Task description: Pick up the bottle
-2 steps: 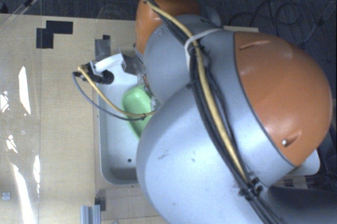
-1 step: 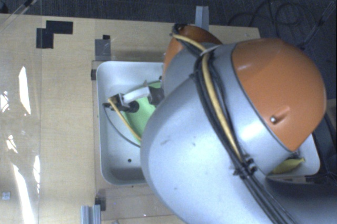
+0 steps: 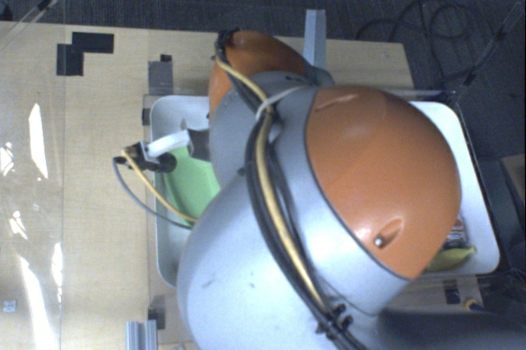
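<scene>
One arm (image 3: 329,209) covers both bins (image 3: 168,114); green item (image 3: 193,180) beneath.

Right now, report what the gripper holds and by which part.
Cannot be told: the arm covers the gripper, so no hold is visible. A green object lies in the left bin.

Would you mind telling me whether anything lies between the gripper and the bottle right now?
I cannot tell: the arm covers most of both bins, hiding any bottle and gripper beneath it. A green object shows in the left bin.

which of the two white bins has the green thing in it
The left bin: a pale green object lies inside it beside the arm. The right bin shows something yellow instead.
</scene>
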`<state>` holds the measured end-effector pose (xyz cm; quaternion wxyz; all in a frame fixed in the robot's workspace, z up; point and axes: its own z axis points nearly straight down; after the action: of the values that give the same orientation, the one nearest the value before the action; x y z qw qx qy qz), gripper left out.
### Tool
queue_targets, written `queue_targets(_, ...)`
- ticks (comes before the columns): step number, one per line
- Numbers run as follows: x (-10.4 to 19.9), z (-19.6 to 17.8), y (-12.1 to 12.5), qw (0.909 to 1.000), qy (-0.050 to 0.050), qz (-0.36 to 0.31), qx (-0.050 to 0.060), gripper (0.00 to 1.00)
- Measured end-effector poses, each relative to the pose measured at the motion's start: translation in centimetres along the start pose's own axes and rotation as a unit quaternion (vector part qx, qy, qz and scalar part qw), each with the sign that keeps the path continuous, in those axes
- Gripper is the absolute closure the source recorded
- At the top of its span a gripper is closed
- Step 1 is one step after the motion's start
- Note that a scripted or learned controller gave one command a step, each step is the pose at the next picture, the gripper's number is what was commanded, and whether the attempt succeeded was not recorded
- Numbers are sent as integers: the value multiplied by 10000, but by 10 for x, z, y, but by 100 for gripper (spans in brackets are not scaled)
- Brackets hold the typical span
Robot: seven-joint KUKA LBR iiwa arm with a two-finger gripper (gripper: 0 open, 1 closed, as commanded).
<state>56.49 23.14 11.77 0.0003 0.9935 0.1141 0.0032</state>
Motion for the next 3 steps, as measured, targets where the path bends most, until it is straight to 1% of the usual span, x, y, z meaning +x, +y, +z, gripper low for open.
queue_targets(1, -23, 19, 75, 9999, 116, -74, 37, 0)
queue_targets(2, 44, 26, 16, 9999, 27, 163, -29, 0)
queue_targets(3, -17, 23, 5, 9924, 91, -1224, -52, 0)
